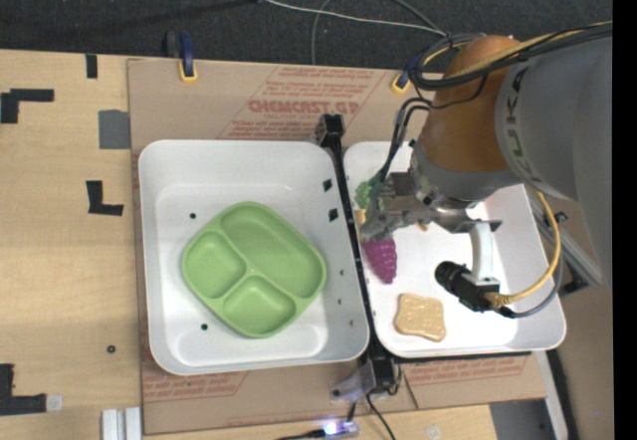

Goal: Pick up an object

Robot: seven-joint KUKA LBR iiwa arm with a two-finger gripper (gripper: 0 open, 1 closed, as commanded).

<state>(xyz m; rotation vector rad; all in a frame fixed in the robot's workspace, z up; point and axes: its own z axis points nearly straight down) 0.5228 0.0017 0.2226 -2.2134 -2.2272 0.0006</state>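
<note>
**Bench inventory: two bins, one arm, right bin occupied**

Camera view, looking down at a slant:

1. Left bin (159,169). A shallow white bin is seen on the left half of the cardboard-covered bench (279,100). A green divided plate (253,269), with three compartments, is laid flat near the bin's middle, turned at an angle to the walls.

2. Right bin (532,329). A second white bin is set just beside the first, the two separated by a dark dividing strip. Three loose items are recorded in it:
 - a purple bunch of grapes (381,258), lying near the left wall, at mid-depth;
 - a tan slice of toast (421,318), lying flat toward the near edge, just below and right of the grapes and apart from them;
 - a small green item (370,192), partly hidden beside the left wall, above the grapes; it is perhaps a leafy toy, though the shape cannot be made out.

3. Arm. The grey arm with its orange band (468,119) is extended over the right bin from the right. The gripper (390,214) is lowered just above the grapes, near the green item. The state of the jaws cannot be told, since they are masked by the wrist housing. Nothing is seen held.
</note>
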